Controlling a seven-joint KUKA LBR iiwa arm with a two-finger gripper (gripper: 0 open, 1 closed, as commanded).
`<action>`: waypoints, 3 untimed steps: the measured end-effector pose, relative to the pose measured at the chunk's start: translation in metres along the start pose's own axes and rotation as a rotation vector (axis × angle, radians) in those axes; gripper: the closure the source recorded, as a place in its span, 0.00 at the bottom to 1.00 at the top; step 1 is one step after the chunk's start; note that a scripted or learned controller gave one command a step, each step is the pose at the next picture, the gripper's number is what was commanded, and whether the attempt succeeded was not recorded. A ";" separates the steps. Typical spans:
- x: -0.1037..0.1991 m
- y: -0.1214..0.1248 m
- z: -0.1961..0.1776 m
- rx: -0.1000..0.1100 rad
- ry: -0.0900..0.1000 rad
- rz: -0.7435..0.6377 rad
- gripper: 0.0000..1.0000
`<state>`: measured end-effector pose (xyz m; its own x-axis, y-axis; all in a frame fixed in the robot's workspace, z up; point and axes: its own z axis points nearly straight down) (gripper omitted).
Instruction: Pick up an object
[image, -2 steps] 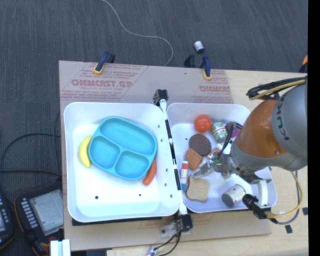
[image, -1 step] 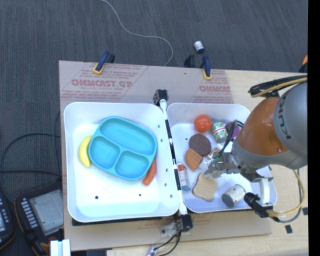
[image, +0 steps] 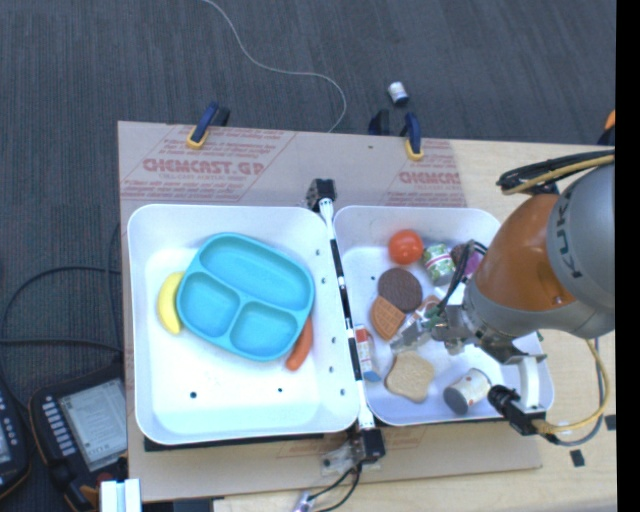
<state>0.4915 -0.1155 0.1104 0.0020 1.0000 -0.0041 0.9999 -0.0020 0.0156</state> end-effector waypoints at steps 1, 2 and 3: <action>0.000 0.001 -0.009 0.000 0.000 -0.001 1.00; 0.000 0.000 -0.009 0.000 0.000 0.000 0.00; 0.001 0.001 -0.019 0.001 0.001 -0.001 1.00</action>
<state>0.4923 -0.1148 0.1292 0.0008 1.0000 -0.0031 0.9999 -0.0007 0.0151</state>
